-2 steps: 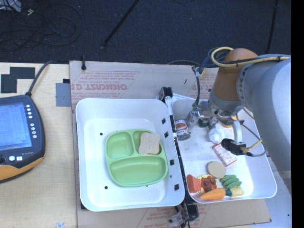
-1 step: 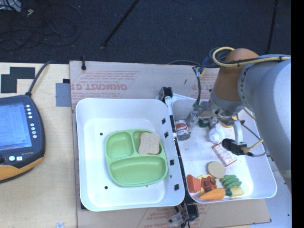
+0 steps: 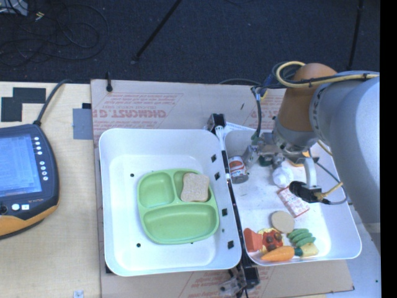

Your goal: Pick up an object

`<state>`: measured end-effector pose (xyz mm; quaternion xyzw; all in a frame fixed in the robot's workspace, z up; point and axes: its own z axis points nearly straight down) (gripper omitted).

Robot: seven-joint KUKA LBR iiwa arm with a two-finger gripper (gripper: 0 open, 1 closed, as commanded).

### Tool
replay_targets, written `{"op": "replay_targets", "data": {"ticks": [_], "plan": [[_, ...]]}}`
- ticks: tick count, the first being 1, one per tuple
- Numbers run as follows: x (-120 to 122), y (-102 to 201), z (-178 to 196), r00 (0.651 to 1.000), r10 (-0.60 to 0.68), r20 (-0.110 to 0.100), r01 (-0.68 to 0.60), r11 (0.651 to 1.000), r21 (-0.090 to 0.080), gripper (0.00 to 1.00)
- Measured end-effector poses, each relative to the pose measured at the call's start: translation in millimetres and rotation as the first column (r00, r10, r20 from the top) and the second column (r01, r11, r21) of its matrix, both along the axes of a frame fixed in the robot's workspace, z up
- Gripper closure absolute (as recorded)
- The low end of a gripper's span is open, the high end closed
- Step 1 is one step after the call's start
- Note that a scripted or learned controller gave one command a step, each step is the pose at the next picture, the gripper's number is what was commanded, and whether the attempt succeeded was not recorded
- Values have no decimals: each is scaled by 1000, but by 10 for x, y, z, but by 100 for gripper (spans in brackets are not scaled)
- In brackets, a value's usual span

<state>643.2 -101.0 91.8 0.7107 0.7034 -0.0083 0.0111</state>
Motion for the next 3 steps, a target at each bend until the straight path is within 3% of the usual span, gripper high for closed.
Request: {"op": "replay_targets", "data": {"ticks": [3], "plan": [[0, 9, 2, 1000, -1, 0, 1, 1000, -1, 0]]}}
